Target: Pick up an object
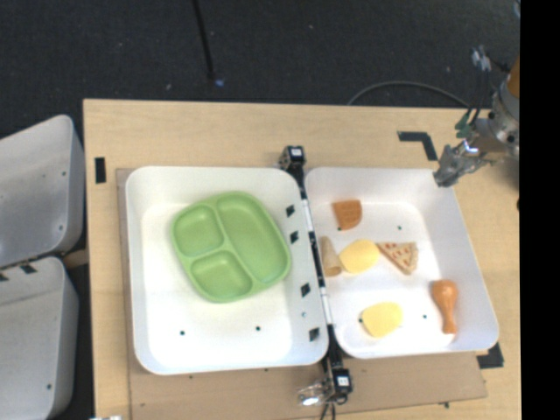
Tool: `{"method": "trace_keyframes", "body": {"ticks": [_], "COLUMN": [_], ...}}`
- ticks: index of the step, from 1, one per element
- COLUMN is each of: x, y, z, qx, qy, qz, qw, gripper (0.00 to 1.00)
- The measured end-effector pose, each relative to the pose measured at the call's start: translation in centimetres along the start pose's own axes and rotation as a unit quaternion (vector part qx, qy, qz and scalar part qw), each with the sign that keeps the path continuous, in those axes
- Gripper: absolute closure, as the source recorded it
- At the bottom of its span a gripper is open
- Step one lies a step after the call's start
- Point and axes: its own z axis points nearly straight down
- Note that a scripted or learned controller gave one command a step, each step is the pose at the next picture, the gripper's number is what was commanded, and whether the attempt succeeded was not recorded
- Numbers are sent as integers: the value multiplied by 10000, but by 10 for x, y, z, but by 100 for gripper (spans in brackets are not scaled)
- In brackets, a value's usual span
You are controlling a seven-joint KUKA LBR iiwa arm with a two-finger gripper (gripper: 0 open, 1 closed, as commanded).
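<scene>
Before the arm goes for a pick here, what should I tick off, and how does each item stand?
1. Targets present in right bin: ok, including orange piece, pizza slice, drumstick.
2. Gripper over a target: not ok, at bin's far right corner.
3. Gripper state: cannot tell.
4. Items separated: not ok, yellow piece touches pizza slice.
5. Green tray out of the way: ok, left bin.

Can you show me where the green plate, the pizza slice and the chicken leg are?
Green plastic divided plate (231, 247): camera view, middle ridge.
Toy triangular pizza slice (399, 256): camera view, its centre.
Orange toy chicken drumstick (445, 300): camera view, thick end.
</scene>
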Motion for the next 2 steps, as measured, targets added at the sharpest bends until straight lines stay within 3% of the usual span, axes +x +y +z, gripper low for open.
{"method": "trace_keyframes", "body": {"ticks": [2], "x": [99], "y": [-7], "z": [15], "qx": [34], "qy": [11], "qz": [-11], "qw": [10000], "gripper": [100]}}
